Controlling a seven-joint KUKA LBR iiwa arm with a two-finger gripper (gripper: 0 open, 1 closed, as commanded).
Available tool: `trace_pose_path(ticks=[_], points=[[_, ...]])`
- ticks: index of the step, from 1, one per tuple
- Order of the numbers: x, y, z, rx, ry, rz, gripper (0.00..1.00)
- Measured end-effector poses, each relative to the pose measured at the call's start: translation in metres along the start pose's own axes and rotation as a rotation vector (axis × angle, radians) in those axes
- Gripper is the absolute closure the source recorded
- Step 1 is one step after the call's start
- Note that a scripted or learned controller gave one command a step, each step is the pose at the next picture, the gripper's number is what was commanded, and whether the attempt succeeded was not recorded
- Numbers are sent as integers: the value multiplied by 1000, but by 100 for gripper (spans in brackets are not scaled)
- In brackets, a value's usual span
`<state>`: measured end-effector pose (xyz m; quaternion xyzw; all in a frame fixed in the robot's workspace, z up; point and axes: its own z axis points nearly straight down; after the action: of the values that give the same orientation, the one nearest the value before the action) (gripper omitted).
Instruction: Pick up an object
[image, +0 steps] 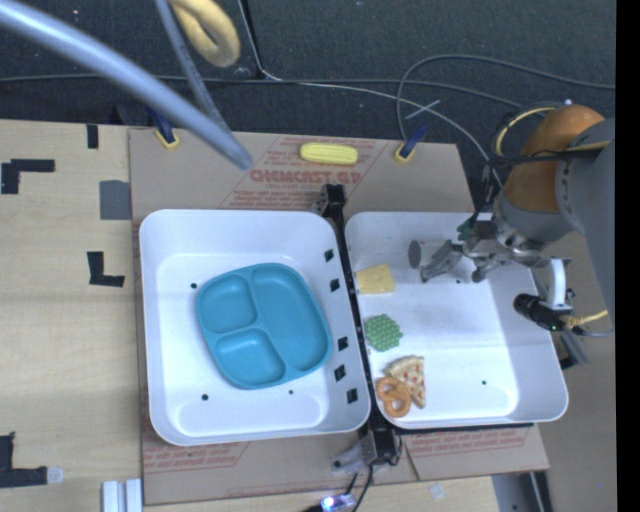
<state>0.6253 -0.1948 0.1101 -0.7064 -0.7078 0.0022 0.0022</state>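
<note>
The end effector (430, 262) hangs low in the right bin (520, 400), fingers spread and holding nothing. The yellow block (375, 279) lies just left of it, against the divider. A good grasp would centre over the block and descend squarely before closing.

A robotics lab: two shallow white plastic bins (160, 300) clamped onto a brown cardboard sheet (290, 175), loose black cables (440, 75) trailing across the far dark floor.
</note>
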Motion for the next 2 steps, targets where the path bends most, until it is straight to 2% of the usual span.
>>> trace_pose_path(ticks=[1,2], points=[[0,1,26,-6,-3,-1,0],[0,2,13,-11,-5,-2,100]])
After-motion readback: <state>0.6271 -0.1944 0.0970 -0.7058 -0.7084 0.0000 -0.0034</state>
